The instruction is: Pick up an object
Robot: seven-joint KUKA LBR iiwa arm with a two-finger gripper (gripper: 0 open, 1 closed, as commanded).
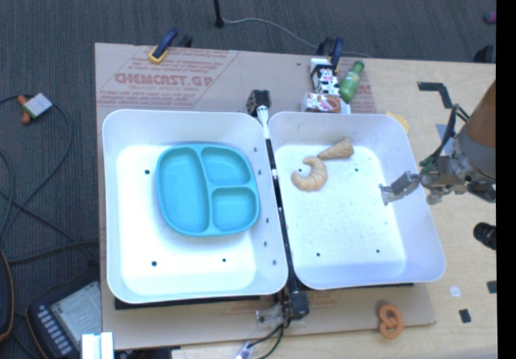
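Observation:
Two tan croissant-shaped pastries lie in the right bin (pixel 419 256). The curled one (pixel 310 175) sits near the bin's middle left, and the smaller one (pixel 338 150) lies just behind it, touching or nearly so. My gripper (pixel 417 189) hangs over the bin's right rim, well to the right of both pastries. Its fingers are spread open with nothing between them; one grey fingertip (pixel 397 186) points into the bin.
The left bin (pixel 113 188) holds a blue three-compartment plate (pixel 208 189). Behind the bins stand a green bottle (pixel 351 81) and a small carton (pixel 325 95). An orange ring (pixel 390 320) lies on the bench front right. Clamps hold the board's back edge.

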